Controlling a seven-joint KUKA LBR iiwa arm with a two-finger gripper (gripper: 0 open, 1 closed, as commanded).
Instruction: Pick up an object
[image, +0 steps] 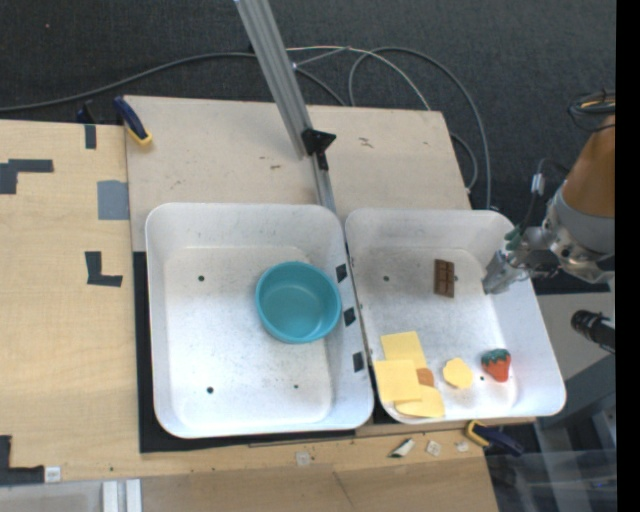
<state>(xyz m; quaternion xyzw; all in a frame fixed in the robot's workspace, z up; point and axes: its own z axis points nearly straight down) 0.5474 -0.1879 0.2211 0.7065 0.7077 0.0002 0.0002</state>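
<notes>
Arm at R bin's far edge, nothing seen in gripper.

Gripper (500, 275) sits low over R bin (530, 330) near its right wall; fingers too blurred to call, can't tell spread or shut. Closest item: brown block (444, 277), just to its left, apart from it. Near front of same bin: yellow slices (405, 375), small yellow round (458, 374), red strawberry-like toy (497, 365). L bin (175, 300) has teal bowl (297, 301), upright, approx centre-right.

A pale wooden bench (60, 330) stands on dark carpet (500, 50) strewn with grey cables (420, 60).
</notes>
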